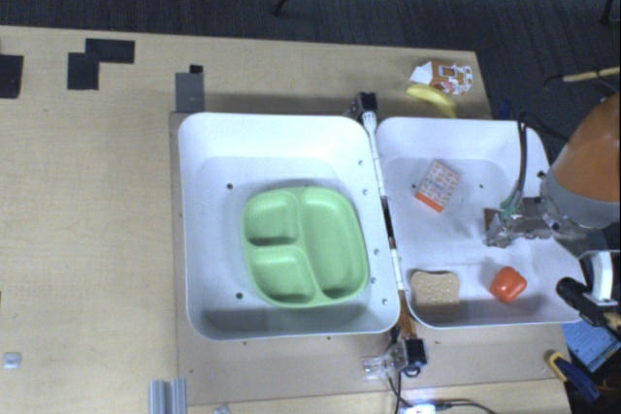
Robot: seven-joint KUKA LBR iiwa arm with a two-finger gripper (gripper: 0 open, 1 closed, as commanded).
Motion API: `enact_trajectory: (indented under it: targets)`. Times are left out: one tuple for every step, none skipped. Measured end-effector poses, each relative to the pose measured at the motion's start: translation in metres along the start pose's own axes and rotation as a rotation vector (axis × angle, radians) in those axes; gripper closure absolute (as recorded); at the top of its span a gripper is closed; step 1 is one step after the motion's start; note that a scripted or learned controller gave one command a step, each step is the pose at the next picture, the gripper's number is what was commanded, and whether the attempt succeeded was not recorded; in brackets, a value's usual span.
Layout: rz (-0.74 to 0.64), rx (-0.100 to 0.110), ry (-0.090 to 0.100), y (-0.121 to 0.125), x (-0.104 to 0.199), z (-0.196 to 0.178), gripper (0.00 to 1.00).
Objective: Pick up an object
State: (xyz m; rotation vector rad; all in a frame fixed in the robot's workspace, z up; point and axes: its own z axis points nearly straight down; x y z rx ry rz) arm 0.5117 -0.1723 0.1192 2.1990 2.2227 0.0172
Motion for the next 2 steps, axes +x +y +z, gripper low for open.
enact_trajectory:
  targets:
    - [0.001, 0.000, 0.000, 0.000, 0.000, 0.000, 0.00]
    - [0.007, 0.011, 0.001, -0.023, 0.054, 0.032, 0.00]
